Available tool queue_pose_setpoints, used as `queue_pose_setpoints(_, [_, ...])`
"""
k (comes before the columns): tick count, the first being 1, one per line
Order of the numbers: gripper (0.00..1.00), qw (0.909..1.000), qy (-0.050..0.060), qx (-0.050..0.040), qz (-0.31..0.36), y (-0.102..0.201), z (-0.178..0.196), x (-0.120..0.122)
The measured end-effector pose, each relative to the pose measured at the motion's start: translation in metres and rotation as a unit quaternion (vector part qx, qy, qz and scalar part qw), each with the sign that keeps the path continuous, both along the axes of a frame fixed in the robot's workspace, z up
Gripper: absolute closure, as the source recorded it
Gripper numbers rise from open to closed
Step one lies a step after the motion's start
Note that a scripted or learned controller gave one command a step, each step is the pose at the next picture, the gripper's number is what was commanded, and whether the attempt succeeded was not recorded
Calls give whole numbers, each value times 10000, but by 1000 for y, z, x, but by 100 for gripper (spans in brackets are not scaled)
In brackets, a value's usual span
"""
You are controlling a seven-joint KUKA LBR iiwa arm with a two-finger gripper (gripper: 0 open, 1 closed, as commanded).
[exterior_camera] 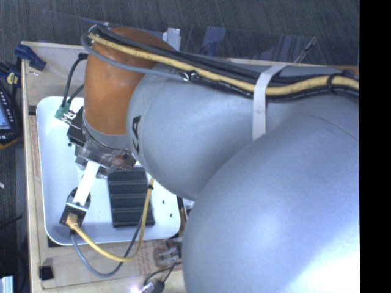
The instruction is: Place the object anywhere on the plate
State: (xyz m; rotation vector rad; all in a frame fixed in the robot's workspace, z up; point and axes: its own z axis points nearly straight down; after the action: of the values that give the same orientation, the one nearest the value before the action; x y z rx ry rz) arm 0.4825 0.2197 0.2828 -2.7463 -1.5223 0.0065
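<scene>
Our large grey arm with its orange band (110,84) fills most of the camera view, reaching in from the right and bending down over the shallow white plastic bin (52,163) on the left. The wrist hangs low above the bin floor, with a dark ribbed block (129,197) and a white bracket trailing a yellow cable (107,249) below it. We cannot tell the state of the gripper (110,163), nor whether it carries anything, and we cannot make out the object or the plate. Our main worry: with the arm hiding so much, a missed grasp or an off-plate release could go unnoticed, and the loose cable might snag.
</scene>
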Motion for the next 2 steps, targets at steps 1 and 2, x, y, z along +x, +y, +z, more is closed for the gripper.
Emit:
queue_pose_setpoints(1, [100, 9793, 17, 3, 2026, -2, -59, -8])
queue_pose_setpoints(2, [100, 9905, 18, 0, 1376, -81, -70, -7])
